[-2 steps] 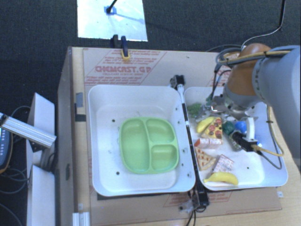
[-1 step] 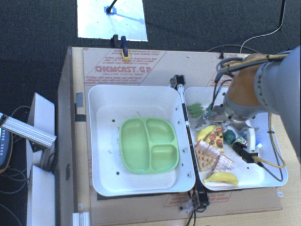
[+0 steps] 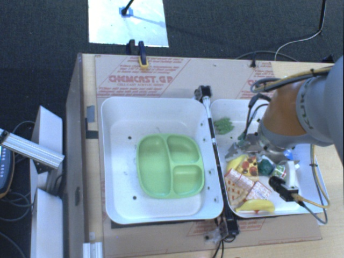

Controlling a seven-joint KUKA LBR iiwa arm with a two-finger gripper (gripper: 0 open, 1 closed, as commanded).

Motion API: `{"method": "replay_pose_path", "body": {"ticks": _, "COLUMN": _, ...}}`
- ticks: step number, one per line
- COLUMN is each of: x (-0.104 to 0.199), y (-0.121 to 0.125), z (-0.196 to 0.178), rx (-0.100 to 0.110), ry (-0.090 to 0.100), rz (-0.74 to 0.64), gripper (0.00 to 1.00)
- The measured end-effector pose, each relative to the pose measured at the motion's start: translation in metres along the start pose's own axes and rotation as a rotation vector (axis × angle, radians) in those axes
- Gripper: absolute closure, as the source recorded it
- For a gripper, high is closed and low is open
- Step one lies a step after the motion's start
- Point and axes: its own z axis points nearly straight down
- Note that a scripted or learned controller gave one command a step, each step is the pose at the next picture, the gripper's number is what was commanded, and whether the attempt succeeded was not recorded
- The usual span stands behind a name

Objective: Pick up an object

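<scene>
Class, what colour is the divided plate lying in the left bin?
Light green, seen best in the camera view: the divided plate lies in the white left bin.

My bench, a brown board printed in red, stands on dark carpet bearing a pale square sheet.

Both bins are plain white. The left bin holds a pale lime-green divided tray. In the right bin, lower right of the frame, lie a yellow banana, a tan waffle with a red grid, and a dark green leafy piece. The arm is grey with an orange band. The table is light brown with red print.
</scene>
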Motion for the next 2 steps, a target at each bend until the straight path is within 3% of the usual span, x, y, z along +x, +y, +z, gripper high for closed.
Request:
{"method": "replay_pose_path", "body": {"ticks": 1, "x": -0.006, "y": -0.018, "z": 0.000, "rx": -0.001, "ry": 0.000, "rz": 0.000, "gripper": 0.00}}
{"method": "replay_pose_path", "body": {"ticks": 2, "x": -0.006, "y": -0.017, "z": -0.011, "rx": -0.003, "ry": 0.000, "rz": -0.001, "gripper": 1.00}}
